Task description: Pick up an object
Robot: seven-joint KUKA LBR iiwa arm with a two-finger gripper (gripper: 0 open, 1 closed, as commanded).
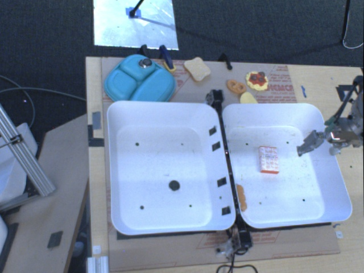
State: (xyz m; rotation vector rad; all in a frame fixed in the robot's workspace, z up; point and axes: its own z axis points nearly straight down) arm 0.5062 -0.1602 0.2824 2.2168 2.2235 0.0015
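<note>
I'm at the approach step, nothing picked yet. My gripper hangs over the right side of the right bin, coming in from the right edge w/ the arm. Can't tell how far apart it stands from this angle, it's small and blurred; nothing shows in its grasp.

Nearest target is the small red & white box, lying flat on the right bin floor near the middle, to the left of my gripper and a little nearer the front rim, apart from it. A small orange piece lies by the divider side of the same bin, lower left. In the left bin there's just a dark round thing on the floor, prob too flat to bother w/.

Next move as I judge it: shift left over the box, line up across its narrow side, come down to the floor & close. Box lies low and flat, so I need to get low enough or it'll slip out
</note>
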